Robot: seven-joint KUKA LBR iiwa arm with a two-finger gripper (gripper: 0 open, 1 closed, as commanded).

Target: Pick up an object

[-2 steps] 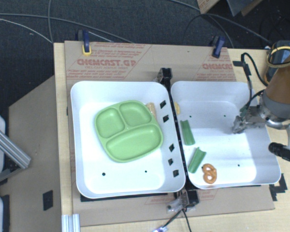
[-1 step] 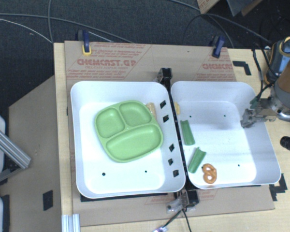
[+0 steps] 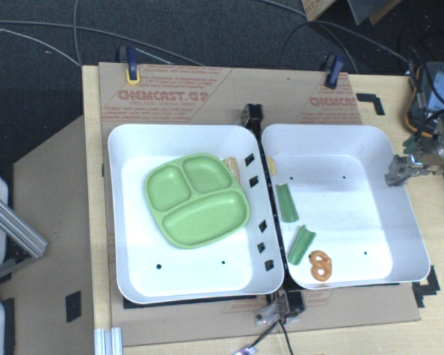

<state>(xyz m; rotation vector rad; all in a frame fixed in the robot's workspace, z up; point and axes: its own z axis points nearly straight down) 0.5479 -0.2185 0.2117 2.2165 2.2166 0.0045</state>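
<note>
In the right bin lie two green bean-like pieces, one along the left wall and one below it. A brown pretzel rests near the front rim. A green divided plate lies in the left bin, with a small tan object at its back right corner. My gripper hangs at the right bin's right rim, away from all these objects, and appears to hold nothing.
A black divider with clips runs between the bins. Blue clamps hold the cardboard sheet at the back. Cables cross the dark floor behind the bench. A small yellowish bit sits by the right bin's left wall.
</note>
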